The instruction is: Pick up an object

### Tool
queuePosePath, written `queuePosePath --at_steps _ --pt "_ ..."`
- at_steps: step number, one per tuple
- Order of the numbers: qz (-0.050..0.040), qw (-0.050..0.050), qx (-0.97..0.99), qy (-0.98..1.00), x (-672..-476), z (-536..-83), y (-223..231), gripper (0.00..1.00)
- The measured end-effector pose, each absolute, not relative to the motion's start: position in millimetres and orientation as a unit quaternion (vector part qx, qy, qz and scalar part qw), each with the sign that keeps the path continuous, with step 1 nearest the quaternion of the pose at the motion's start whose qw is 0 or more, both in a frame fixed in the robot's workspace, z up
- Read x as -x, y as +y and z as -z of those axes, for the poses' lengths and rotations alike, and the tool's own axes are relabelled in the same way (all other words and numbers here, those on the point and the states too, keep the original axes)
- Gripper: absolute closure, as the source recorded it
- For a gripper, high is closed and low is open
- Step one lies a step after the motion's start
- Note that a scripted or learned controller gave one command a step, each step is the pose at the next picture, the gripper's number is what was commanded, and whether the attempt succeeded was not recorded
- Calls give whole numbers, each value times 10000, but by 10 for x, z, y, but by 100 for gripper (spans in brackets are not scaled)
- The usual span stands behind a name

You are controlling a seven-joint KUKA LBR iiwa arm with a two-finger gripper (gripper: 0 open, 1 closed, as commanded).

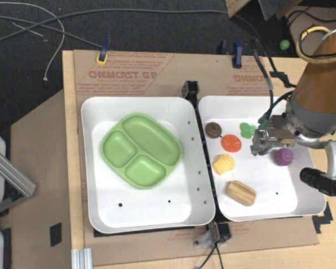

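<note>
Small purple round toy (pixel 284 157), lying in the right shallow white bin (pixel 269 209), just below and right of the metal two-finger gripper (pixel 261 144), close beside it, contact not clear. Gripper low over the bin floor, between the green leafy toy (pixel 247 130) and the purple one; opening too blurred to judge, nothing seen between the tips. Further left in the same bin: brown round piece (pixel 213 129), orange-red tomato-like toy (pixel 231 143), yellow corn-like toy (pixel 224 163), tan bread-roll toy (pixel 241 193). In the left white bin (pixel 106 206), a light green three-compartment plastic plate (pixel 141 149).
</note>
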State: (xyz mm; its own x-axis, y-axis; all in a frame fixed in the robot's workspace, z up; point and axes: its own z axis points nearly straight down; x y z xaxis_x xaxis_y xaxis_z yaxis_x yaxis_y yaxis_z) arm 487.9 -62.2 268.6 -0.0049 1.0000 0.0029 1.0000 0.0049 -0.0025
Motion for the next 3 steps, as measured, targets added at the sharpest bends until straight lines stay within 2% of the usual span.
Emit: queuePosePath --at_steps 3 --pt "6 4 7053 -7089 -5342 -2481 842 100"
